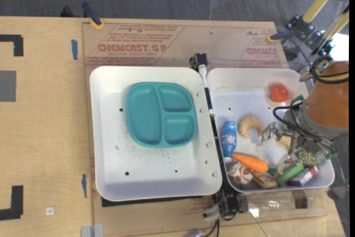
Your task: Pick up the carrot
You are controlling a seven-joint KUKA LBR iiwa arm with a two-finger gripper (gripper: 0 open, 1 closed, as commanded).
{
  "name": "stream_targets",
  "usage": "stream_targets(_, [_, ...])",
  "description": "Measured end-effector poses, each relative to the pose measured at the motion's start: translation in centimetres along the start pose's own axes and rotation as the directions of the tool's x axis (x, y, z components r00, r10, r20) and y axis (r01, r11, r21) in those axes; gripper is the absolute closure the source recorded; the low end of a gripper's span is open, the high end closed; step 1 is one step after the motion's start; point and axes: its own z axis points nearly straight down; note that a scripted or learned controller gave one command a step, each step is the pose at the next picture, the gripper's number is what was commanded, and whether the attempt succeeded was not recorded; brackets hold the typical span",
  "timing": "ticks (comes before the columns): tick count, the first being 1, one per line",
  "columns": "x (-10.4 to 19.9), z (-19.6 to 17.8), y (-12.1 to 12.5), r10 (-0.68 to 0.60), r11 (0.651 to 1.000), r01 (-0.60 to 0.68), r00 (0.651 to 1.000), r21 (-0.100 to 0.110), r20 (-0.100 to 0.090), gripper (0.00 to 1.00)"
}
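The orange carrot lies on its side near the front of the right bin, its tip pointing left. It rests across a red and white packet. My gripper hangs low over the right side of that bin, just right of and slightly behind the carrot, apart from it. The arm's orange band sits above the gripper and hides part of the bin's right edge.
Around the carrot lie a blue bottle, a beige croissant, a red tomato and a green item. The left bin holds a teal divided plate. Cables run near the wrist.
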Motion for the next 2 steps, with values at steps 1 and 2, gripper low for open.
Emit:
stream_targets(1, [-0.6,1.2,1.0,-0.291,0.957,0.291,0.957,-0.010,-0.004,0.00])
stream_targets(2, [-1.0,1.1,3.0,-0.410,0.912,0.410,0.912,-0.004,-0.010,0.00])
